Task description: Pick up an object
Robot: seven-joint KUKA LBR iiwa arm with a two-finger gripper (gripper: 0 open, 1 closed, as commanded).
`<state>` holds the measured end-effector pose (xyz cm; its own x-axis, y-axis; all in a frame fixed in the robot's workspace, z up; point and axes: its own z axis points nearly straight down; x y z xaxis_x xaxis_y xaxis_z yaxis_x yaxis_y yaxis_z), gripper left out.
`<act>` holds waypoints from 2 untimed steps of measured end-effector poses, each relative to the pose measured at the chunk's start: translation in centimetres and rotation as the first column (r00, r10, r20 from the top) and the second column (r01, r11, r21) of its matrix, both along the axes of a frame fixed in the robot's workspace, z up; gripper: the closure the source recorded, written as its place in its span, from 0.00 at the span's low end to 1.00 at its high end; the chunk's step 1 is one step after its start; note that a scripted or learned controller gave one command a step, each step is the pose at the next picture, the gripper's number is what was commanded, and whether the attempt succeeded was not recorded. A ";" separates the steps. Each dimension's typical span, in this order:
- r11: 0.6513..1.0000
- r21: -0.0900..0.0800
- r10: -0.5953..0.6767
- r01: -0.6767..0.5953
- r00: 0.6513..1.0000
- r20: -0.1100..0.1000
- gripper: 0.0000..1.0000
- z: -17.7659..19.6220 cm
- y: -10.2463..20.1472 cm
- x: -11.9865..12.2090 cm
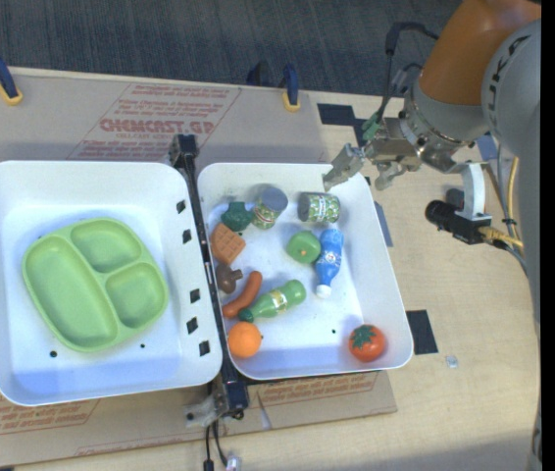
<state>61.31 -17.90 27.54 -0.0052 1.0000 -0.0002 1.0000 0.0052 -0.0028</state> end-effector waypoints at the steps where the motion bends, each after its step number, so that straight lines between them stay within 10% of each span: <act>1: 1.000 0.002 0.000 0.000 1.000 -0.004 0.00 -16.8 -2.2 -3.7; 2: 1.000 0.000 0.004 -0.004 1.000 -0.001 1.00 -15.6 -2.2 -3.5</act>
<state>57.83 -20.14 11.93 -0.0093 1.0000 -0.0003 0.9999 0.0093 -0.0038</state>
